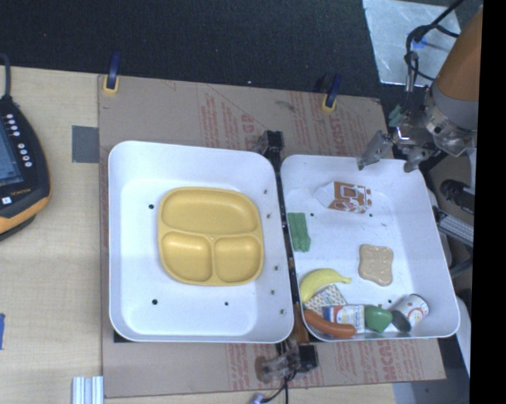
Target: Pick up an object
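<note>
From my remote seat, the pickable things all sit in the right bin (430, 245): one clear packet with a brown print (351, 196) near its far wall, one green strip (299, 231) by its left wall, one slice of toast (375, 264) mid-bin, then a heap along the near edge with one banana (321, 281), one sausage (329, 326), one checkered pack (326, 300), one small carton (350, 315), one green lump (379, 318) and one small can (412, 309), touching one another. The gripper (391, 150) hangs over the far right corner of that bin, above the rim, its two fingers spread wide with nothing between them and touching nothing I can make out. The packet is the nearest thing to it, lying toward the bin's centre from the fingers, apart from them; the toast and the heap are well apart, at the near side. The left bin (127, 234) holds one yellow divided plate (210, 235) with three compartments. Both bins rest on a cardboard sheet (198, 112) pinned by two clamps (112, 76) at its far edge. One teach pendant (9, 176) lies on the bench at far left.
</note>
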Controlling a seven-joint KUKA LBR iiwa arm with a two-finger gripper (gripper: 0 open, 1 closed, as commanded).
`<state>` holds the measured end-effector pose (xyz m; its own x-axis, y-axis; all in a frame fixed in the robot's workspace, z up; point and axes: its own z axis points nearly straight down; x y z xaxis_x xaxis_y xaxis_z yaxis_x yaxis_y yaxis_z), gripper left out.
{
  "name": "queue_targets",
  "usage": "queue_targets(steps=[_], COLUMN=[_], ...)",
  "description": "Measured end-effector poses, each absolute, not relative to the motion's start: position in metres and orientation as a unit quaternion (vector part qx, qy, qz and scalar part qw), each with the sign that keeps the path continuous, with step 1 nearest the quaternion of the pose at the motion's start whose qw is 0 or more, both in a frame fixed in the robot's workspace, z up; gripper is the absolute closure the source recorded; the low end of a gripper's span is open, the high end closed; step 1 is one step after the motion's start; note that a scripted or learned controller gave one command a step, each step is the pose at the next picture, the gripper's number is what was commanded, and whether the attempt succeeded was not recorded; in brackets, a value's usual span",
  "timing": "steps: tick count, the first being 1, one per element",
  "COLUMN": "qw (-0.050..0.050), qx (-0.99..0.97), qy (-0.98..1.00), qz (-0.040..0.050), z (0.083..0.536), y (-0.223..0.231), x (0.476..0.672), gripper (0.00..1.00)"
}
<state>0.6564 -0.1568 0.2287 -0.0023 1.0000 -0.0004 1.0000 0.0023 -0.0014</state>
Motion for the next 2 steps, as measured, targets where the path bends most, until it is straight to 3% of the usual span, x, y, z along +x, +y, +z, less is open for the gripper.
queue_targets(steps=[1, 2], qw=[0.002, 0.004], qx=[-0.706, -0.706], qy=[-0.708, -0.708], qz=[0.0024, 0.0021], z=[0.146, 0.106], y=[-0.126, -0.159], x=[0.616, 0.655], gripper=[0.0, 0.0])
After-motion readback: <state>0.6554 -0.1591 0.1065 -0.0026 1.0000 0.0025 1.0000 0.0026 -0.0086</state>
